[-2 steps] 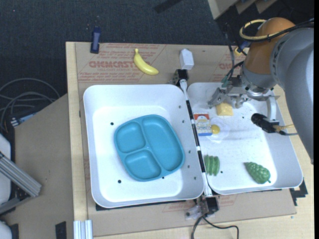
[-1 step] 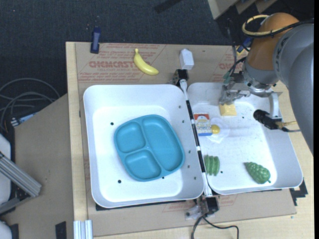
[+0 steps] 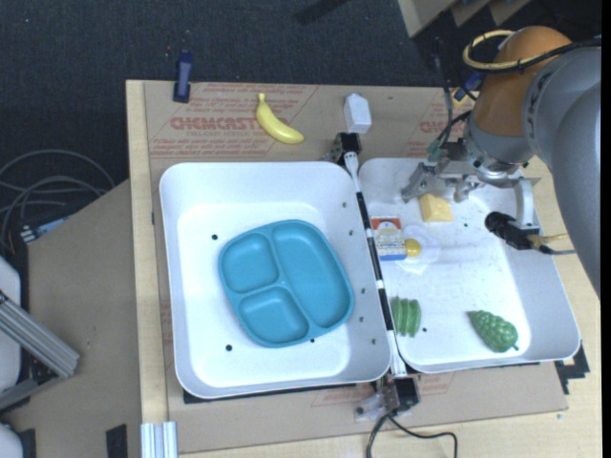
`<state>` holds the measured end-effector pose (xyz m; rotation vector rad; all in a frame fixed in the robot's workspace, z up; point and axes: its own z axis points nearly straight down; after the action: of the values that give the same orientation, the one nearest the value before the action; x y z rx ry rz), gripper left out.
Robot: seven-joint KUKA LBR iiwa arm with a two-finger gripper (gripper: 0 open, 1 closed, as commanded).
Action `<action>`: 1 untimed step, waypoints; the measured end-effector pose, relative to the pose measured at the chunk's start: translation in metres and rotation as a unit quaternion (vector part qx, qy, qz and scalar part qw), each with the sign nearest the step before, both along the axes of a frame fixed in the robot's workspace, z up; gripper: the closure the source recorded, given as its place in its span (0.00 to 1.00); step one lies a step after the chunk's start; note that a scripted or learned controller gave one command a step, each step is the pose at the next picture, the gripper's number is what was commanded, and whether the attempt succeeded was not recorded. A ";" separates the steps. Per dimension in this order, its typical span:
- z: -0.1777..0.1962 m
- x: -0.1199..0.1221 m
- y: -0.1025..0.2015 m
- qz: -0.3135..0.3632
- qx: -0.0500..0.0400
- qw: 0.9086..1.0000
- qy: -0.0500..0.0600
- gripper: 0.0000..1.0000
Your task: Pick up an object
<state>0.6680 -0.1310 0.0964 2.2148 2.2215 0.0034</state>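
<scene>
Hovering over the right bin [image 3: 535, 284], the gripper [image 3: 441, 184] spreads wide. 1 yellow block [image 3: 436, 208] lies just below it.

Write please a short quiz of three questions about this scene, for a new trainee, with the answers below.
1. True or false: the blue tray lies in the left bin.
2. Which thing lies outside both bins? A) banana B) yellow block C) green cluster
3. Fill in: the gripper hangs over the ____ bin, just above the yellow block.

Key: 1 true; 2 A, the banana lies on the board behind the left bin; 3 right.
</scene>
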 end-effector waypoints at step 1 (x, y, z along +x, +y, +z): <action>-0.011 -0.001 0.014 -0.001 0.000 1.000 0.002 0.00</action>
<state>0.6670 -0.1173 0.0857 2.2194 2.2219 -0.0005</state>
